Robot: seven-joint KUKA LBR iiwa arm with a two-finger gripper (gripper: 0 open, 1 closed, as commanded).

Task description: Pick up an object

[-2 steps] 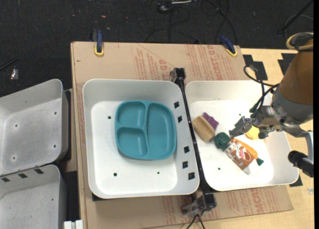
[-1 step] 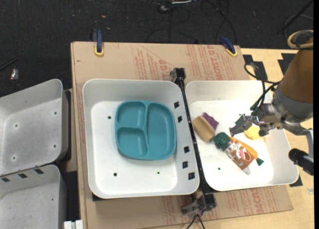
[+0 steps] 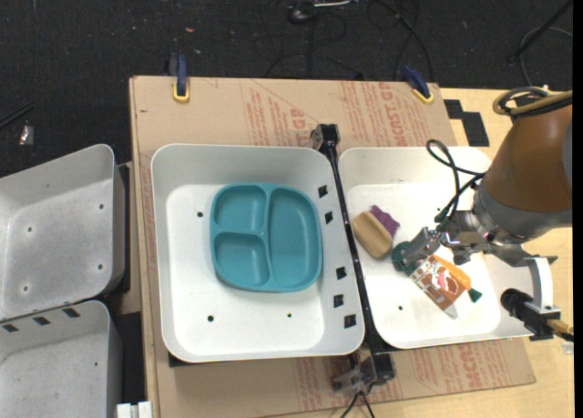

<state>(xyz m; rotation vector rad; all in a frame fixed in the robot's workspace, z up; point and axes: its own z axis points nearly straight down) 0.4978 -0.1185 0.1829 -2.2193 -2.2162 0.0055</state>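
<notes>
In the right bin [image 3: 401, 175] lie a tan rounded block [image 3: 372, 233], a small purple piece [image 3: 386, 220] touching its far side, a dark teal object [image 3: 403, 258] and an orange-and-brown packet [image 3: 442, 282]. My gripper [image 3: 426, 245] hangs low over the bin's middle, right beside the teal object and just above the packet's near end. The arm's grey body with its orange band [image 3: 537, 170] comes in from the right and hides part of the bin's right side. I see nothing lifted off the bin floor.
The left bin [image 3: 182, 316] holds a teal divided plate [image 3: 267, 237]. A black divider [image 3: 344, 243] runs between the bins. Cardboard [image 3: 264, 107] lies under both. White trays [image 3: 55, 216] stand at the far left.
</notes>
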